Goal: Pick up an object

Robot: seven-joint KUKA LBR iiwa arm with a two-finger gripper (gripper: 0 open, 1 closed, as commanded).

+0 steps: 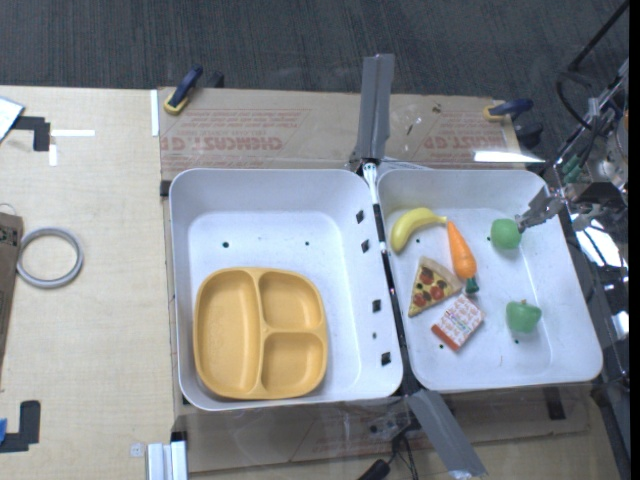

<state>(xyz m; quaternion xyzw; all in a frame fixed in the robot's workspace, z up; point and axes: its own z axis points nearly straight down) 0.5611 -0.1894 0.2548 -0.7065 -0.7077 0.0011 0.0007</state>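
Nearest my camera sits the yellow divided plate (262,330), three compartments, lying at about 7 o'clock within the left bin (190,218), close to that bin's near wall. Beside it, across the central divider, lies the right bin (500,363), which carries all the loose objects I can see.

Contents of the right bin, read as a clock face from its centre: a small red-and-white packet (458,322) at 6 o'clock; a pizza-slice toy (432,286) at 8 o'clock, just beside the packet; a carrot (461,250) at 10 o'clock, lying lengthwise with its tip toward the far wall; a banana (413,226) at 11 o'clock, near the carrot's far end; a green pepper-like toy (523,315) at 4 o'clock; and a round green ball (505,233) at 1 o'clock.

From the view's right I see the gripper (533,216) reaching in low over the far right part of the right bin, its tip just beside the green ball on that ball's 2 o'clock side. Whether the jaws stand apart or closed I cannot tell, and nothing appears held between them.

On the wooden bench at 9 o'clock from the left bin rests a roll of tape (47,257), well apart from both bins.
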